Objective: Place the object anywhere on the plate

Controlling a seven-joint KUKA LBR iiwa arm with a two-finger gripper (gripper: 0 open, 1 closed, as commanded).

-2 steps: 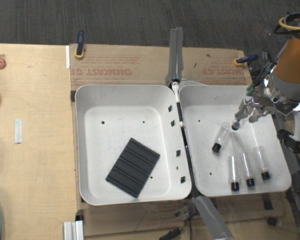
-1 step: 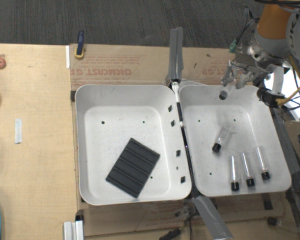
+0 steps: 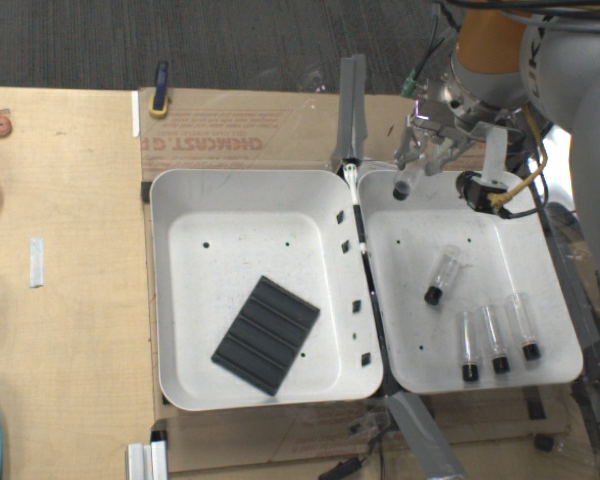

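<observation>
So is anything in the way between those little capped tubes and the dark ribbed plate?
Only the two bins' adjoining walls, running between the tubes in the right bin and the plate in the left bin. A tube would probably need lifting over them.

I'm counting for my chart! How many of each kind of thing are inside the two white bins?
Clear plastic tubes with black caps: 4, one apart and three in a row, all lying in the right bin.
Dark grey ridged rectangular plate: 1, in the left bin.
Total: 5
</observation>
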